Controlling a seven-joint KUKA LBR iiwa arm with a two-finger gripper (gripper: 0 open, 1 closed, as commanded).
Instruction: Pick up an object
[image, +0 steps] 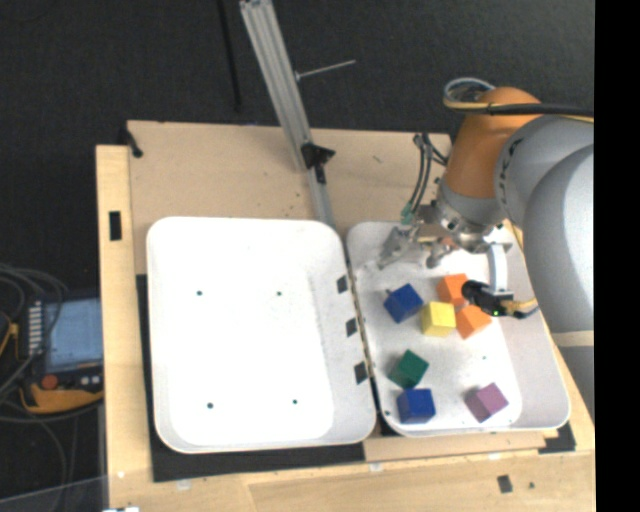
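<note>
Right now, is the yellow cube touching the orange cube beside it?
Touching. In the camera view the yellow cube sits flush against the orange cube, with no bin floor visible between them.

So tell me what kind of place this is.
Probably a robotics lab test bench: a grey arm reaches over two white bins, coloured blocks lie in the right one, and a control pendant sits beside.

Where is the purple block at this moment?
The purple block lies in the right bin, near its front right corner, to the right of a blue block and apart from it.
</note>
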